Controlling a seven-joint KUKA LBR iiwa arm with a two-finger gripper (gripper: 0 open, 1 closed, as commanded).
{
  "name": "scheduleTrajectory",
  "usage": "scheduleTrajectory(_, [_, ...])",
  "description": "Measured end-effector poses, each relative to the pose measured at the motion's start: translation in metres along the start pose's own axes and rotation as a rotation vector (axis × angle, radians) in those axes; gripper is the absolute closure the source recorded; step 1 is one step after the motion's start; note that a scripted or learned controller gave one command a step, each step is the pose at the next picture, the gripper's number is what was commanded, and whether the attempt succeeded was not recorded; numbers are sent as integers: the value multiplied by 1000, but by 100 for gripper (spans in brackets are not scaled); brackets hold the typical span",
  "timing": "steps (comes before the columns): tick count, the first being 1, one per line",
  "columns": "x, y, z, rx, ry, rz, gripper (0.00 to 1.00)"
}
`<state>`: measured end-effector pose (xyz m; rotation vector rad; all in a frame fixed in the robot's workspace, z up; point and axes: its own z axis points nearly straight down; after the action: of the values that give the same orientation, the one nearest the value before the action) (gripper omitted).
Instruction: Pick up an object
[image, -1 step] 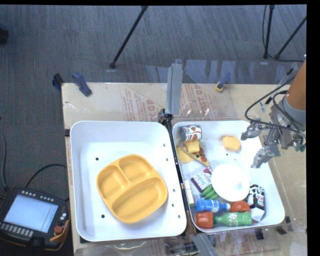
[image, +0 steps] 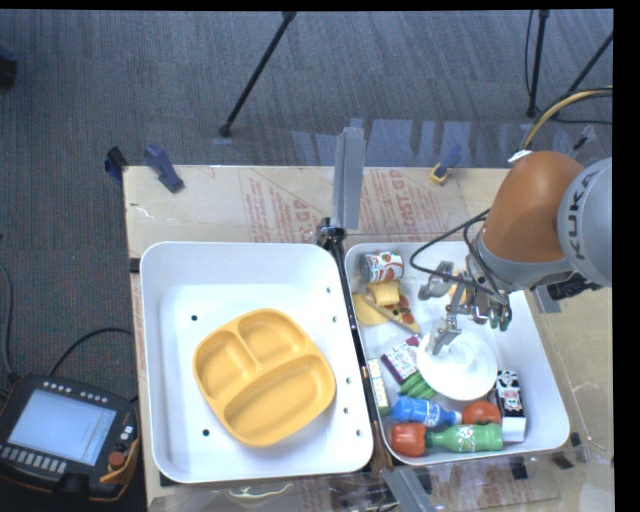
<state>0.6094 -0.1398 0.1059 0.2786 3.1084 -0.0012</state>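
Objects: a cluster of small items lies in the right bin (image: 553, 395), in the lower right of the frame.
White bowl: the round white bowl (image: 459, 370) sits near the middle of that bin, directly under the end effector.
End effector: the end effector (image: 447, 335) hangs over the bowl's upper left edge; one metal fingertip (image: 441, 341) seems to touch the rim, though contact is not certain. Whether the fingers stand wide or narrow cannot be told, and nothing is seen between them.
Arm: the grey arm (image: 600, 225) with its orange band (image: 535, 208) enters from the right edge of the frame, above the right bin.
Bottles: a blue bottle (image: 424, 411) lies just below the bowl, and a green bottle (image: 465, 438) lies on its side along the bin's lower wall, next to a red-orange round piece (image: 408, 438).
Can: a small red and white can (image: 382, 267) stands in the upper left corner of the right bin.
Yellow pieces: yellow food-like pieces (image: 384, 298) lie just below the can.
Black and white carton: a small carton (image: 509, 392) lies to the right of the bowl.
Left bin: the left bin (image: 170, 300) holds a yellow divided plate (image: 263, 375), lying flat and turned at an angle.
Surface: the surface (image: 230, 200) under both bins is a brown board with red print.
Pendant: a handheld control pendant (image: 65, 430) lies in the lower left of the frame, off the board.
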Motion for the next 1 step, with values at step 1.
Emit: scheduleTrajectory(1, [18,36,5,5,-5,107,0])
